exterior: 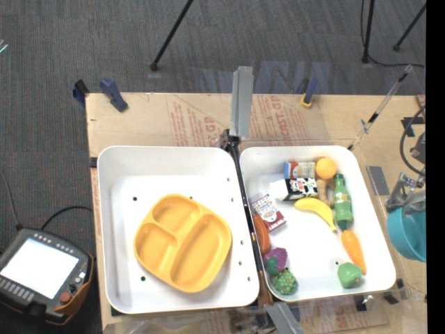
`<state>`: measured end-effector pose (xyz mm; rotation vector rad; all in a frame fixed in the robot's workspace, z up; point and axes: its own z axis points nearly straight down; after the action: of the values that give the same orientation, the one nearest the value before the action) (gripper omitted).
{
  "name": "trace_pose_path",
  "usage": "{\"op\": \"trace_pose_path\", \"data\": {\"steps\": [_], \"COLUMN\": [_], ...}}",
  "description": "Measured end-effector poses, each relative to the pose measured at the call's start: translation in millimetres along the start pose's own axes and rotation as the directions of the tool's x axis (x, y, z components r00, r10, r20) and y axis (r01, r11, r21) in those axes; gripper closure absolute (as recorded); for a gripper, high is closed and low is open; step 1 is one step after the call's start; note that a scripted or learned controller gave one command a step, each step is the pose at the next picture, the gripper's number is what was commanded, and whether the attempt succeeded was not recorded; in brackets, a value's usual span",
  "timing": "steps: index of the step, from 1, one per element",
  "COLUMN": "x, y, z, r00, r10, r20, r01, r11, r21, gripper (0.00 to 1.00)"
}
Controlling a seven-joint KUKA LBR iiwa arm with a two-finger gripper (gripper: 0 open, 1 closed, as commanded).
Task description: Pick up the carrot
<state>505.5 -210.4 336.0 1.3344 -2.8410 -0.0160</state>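
Carrot [353, 250] lies in the right bin [314, 294], long axis running 11 to 5 o'clock. Your jaws' state: cannot tell.

orange carrot [353, 250] (right bin), flat

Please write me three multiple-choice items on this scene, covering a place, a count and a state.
1. Where does the carrot lie?
A. Right bin
B. Left bin
C. On the tray

2. How many compartments has the yellow tray?
A. Two
B. Three
C. Five

3. How does the green bottle rest?
A. Upright
B. Inside the tray
C. Lying on its side

Answers: 1 A, it lies in the right bin, near the right wall. 2 B, ridges split the tray in three. 3 C, it lies lengthwise beside the banana.
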Motion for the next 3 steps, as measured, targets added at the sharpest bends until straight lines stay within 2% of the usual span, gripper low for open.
{"op": "trace_pose_path", "data": {"steps": [1, 2, 3], "x": [-3.1, 18.4, 16.5], "y": [-4.7, 21.1, 21.6], "z": [-83.6, -12.6, 40.9], "r00": [0.964, 0.853, 0.718], "r10": [-0.265, -0.522, -0.696], "r20": [0.001, 0.001, 0.0], "r01": [0.265, 0.522, 0.696], "r11": [0.964, 0.853, 0.718], "r21": [0.006, 0.001, 0.0], "gripper": [1.0, 1.0, 1.0]}}
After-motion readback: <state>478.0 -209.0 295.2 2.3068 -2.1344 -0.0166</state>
